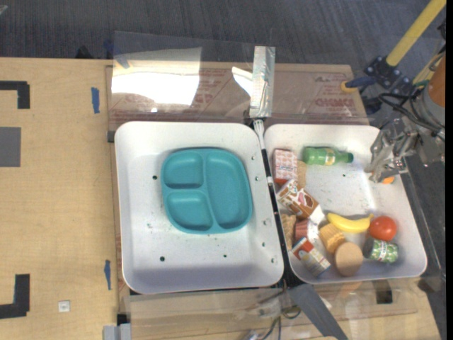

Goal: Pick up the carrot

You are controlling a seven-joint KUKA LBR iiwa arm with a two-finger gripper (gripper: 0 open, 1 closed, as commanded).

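Note:
My gripper [386, 170] hangs over the right side of the right bin [409, 211], reaching in from the right. A small orange piece, the carrot [386, 179], shows right at the fingertips, pinched between them, with most of it hidden by the fingers. The gripper looks shut on it, and the carrot sits just above the bin's white floor near the right wall.
The right bin also holds a green bottle [325, 156], a red and white box [284, 165], snack packs [301, 200], a banana [348, 222], a tomato [383, 227], a green can [383, 251] and a brown round piece [347, 258]. A teal divided plate [207, 189] lies in the left bin [134, 211].

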